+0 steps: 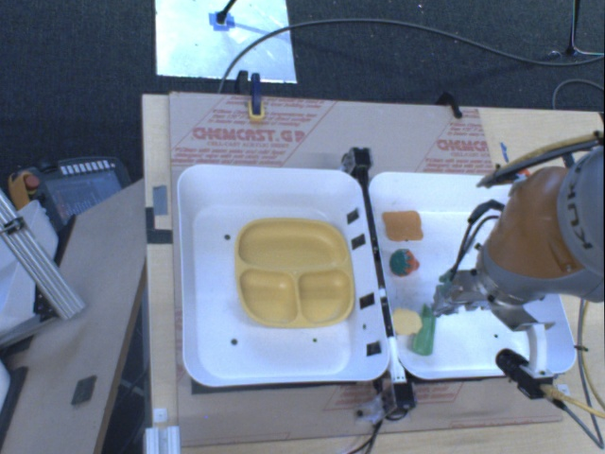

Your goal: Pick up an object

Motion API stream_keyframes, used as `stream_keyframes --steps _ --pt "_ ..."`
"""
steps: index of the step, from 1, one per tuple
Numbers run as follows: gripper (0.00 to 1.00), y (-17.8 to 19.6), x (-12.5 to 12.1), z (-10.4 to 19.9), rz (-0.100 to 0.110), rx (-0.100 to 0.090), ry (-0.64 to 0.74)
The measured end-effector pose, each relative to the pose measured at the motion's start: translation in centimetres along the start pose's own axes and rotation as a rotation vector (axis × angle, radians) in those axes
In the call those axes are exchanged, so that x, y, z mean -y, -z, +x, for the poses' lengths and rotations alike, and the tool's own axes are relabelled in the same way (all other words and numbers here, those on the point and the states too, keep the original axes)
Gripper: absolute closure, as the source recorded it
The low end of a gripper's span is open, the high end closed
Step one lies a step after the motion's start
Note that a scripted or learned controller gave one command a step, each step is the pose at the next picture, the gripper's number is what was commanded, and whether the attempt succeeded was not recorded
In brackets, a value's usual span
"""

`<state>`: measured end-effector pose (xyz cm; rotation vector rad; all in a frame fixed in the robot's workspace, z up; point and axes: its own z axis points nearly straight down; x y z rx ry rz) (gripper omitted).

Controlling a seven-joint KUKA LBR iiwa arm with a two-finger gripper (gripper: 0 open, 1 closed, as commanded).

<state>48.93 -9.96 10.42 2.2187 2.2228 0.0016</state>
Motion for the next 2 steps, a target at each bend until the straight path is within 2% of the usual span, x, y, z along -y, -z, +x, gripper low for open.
stream_keyframes --steps 1,2 --pt "1.00 6.2 0.3 0.2 -0.006 0.001 0.002" --pt "1.00 10.5 0.1 0.2 -0.005 0.001 0.002"
